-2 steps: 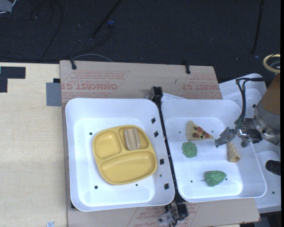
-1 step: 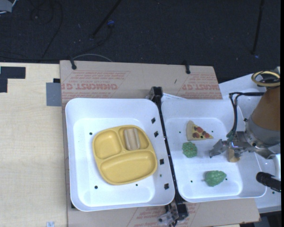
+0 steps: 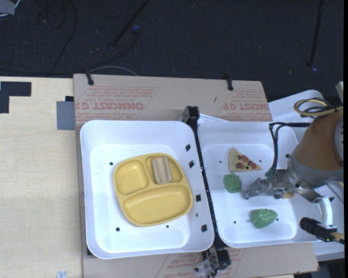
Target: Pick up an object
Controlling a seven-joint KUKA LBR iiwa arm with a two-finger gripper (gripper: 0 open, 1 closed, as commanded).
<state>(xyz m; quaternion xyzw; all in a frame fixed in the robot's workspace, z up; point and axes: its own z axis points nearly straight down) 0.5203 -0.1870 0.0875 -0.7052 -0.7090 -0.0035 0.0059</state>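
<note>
A: Starting at the left. The left bin is holding a yellow divided plate, with a tan hot dog bun sitting in its upper right compartment, long axis running roughly up and down the view.

B: And the right bin?

A: Three toy foods are lying on its floor. A pizza slice is sitting in the upper middle, its tip pointing right and its crust end to the left, long axis nearly level. Below it, a small green broccoli piece is resting just beside the divider side. Lower down, a green leafy piece is lying near the front wall, stretching left to right.

B: Where is the gripper sitting?

A: It is reaching in from the right, tips pointing left, hanging between the three pieces: broccoli just to its left, pizza above, leafy piece below and apart. Nothing is showing between the fingers. Whether they are spread or closed, I cannot tell.

B: The arm?

A: The grey arm with its orange band is crossing the bin's right wall.
</note>
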